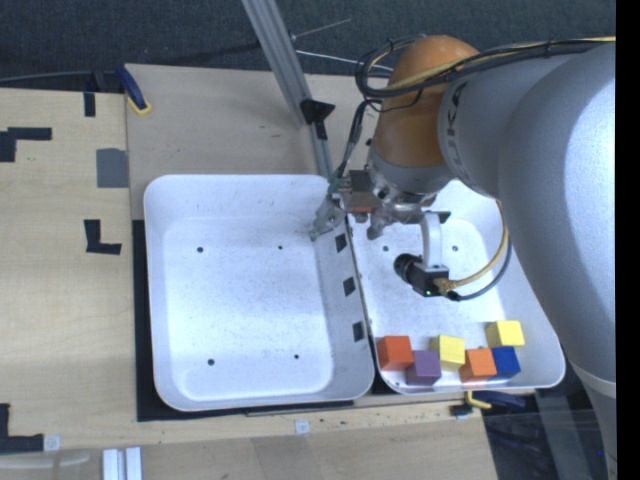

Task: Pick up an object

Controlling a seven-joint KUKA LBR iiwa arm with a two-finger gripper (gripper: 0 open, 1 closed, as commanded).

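Two shallow white bins sit side by side on the pale wooden bench (60, 298); the left bin (240, 388) has a smooth, faintly speckled floor with four small dark dots. Six small blocks cluster along the near edge of the right bin (545, 373): two orange blocks (395, 350) (479, 363), two yellow blocks (451, 350) (505, 332), one purple block (426, 366) and one blue block (507, 362) (the blue partly hidden behind the right-hand orange). All look matte and roughly cubic. The gripper (355, 223) hangs over the far end of the ridge between the bins, well apart from the blocks; its fingers blur together, so I cannot tell their state. The grey arm (550, 168) covers much of the right bin.
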